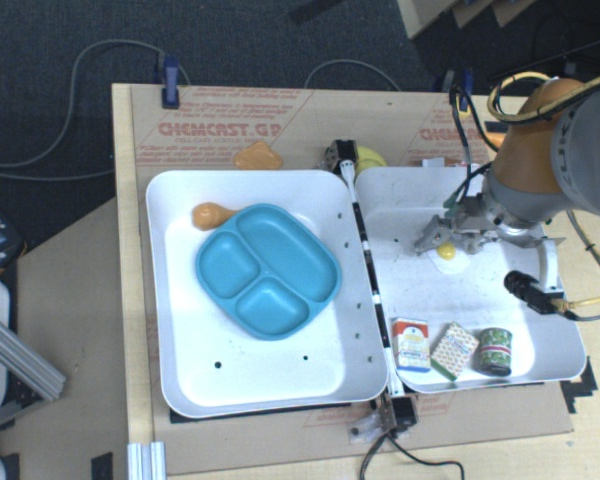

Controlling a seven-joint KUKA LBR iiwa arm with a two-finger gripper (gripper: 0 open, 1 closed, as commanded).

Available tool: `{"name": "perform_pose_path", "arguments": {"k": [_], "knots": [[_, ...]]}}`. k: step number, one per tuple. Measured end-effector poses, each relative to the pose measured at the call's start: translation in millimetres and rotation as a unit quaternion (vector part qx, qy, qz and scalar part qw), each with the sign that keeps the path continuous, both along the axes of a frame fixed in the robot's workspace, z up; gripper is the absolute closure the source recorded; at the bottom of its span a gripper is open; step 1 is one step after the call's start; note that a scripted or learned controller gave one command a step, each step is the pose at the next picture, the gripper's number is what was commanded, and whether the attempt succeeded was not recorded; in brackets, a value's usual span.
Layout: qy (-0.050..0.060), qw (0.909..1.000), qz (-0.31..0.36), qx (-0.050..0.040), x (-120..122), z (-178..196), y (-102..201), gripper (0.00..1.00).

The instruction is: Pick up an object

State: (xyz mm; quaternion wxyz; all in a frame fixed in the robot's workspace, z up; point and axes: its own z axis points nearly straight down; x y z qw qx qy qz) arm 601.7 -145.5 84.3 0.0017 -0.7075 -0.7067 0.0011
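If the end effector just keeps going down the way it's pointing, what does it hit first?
Most likely the small yellow object on the right bin floor: the end effector hangs right above it, pointing down. Depth is unclear from this slanted view, so it could land on bare floor beside it.

Tool (452, 236) low in right bin (540, 363) — just beside a yellow object (446, 253).

Grey arm (590, 153) w/ orange band (525, 153), metal gripper (450, 233), black cables.
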Motion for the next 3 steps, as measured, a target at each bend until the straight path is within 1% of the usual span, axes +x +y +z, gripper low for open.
{"name": "perform_pose_path", "arguments": {"k": [1, 2, 3], "knots": [[0.0, 1.0, -0.002, 0.0001, -31.4, 0.4, -60.4, 0.0], [-0.007, 1.0, 0.003, -0.0011, 69.2, 11.5, -40.1, 0.0], [0.0, 1.0, 0.003, 0.0009, 55.0, 0.0, 15.8, 0.0]]}}
